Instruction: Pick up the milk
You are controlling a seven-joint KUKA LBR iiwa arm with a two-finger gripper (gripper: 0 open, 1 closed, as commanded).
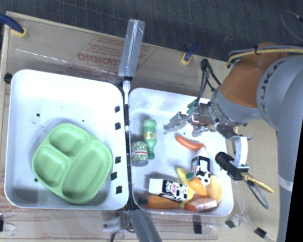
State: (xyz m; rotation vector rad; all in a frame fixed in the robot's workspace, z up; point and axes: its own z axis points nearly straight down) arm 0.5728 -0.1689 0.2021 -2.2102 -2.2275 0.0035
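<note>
Poised over the right bin's far side with gripper fingers apart on nothing, well short of the milk lying by the near wall between carrot and banana, likely pre-descent.

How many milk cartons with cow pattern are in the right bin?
2. One milk carton lies flat near the bin's front edge; the other carton is just right of it, beside the banana. The pile may hide more.
</note>
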